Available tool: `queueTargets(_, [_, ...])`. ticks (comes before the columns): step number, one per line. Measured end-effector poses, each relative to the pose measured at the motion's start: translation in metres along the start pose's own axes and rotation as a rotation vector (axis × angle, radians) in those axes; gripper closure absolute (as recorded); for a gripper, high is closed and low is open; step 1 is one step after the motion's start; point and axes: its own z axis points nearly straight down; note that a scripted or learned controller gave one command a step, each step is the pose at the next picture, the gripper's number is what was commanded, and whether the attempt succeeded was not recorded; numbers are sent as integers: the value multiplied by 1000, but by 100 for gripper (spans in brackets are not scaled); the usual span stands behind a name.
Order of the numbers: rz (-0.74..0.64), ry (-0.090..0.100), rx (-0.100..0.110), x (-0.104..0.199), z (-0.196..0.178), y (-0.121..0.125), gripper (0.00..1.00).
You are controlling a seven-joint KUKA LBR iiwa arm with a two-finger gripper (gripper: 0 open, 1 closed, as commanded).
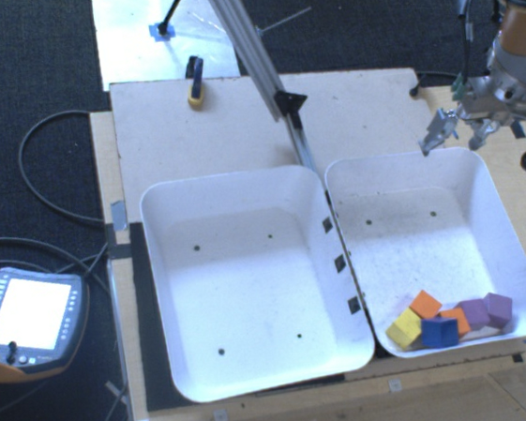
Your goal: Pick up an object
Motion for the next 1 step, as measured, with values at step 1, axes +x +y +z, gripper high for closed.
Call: queueTargets(1, [-4, 2, -1, 45, 9, 14, 0])
